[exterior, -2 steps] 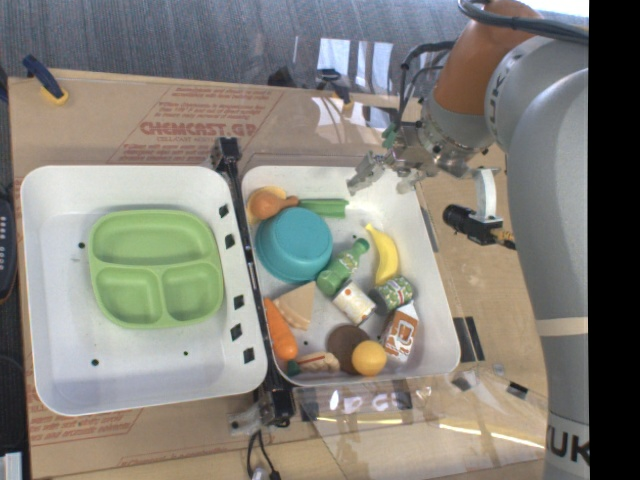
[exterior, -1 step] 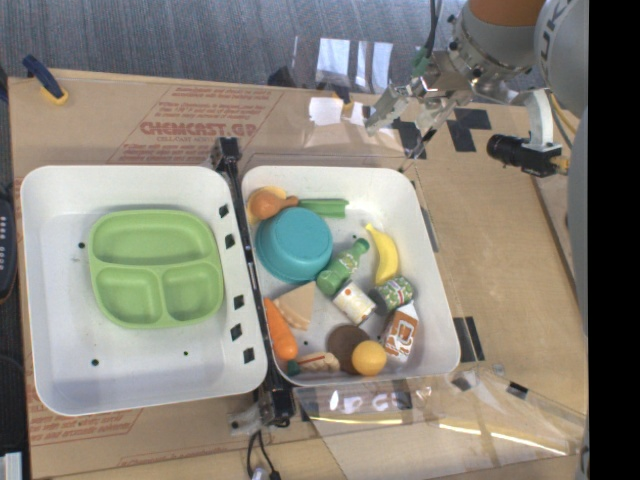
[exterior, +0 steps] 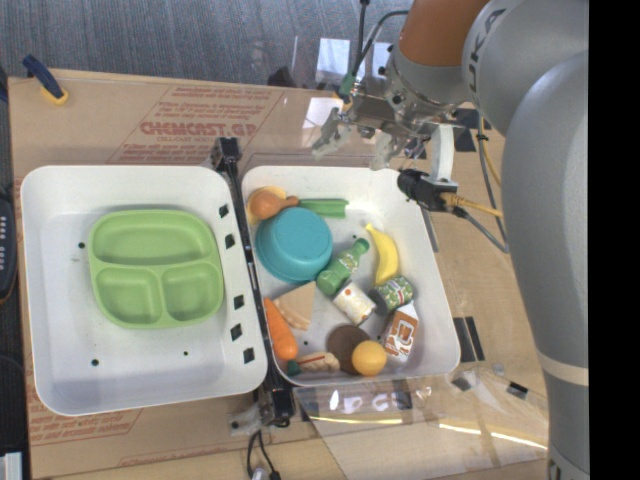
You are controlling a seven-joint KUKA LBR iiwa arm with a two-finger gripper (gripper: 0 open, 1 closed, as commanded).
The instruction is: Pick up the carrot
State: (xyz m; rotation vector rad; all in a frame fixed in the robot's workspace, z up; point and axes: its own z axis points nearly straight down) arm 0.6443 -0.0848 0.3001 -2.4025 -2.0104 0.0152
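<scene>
Hovering my gripper (exterior: 356,146), fingers apart and holding nothing, I fear nudging the carrot (exterior: 280,331) wedged against the bin wall (exterior: 252,298).

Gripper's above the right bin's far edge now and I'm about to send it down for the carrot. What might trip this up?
The carrot lies tight against the right bin's left wall, so a finger may hit that wall. A bread slice touches it and could get dragged. The gripper hangs at the far rim, with the teal bowl between.
</scene>
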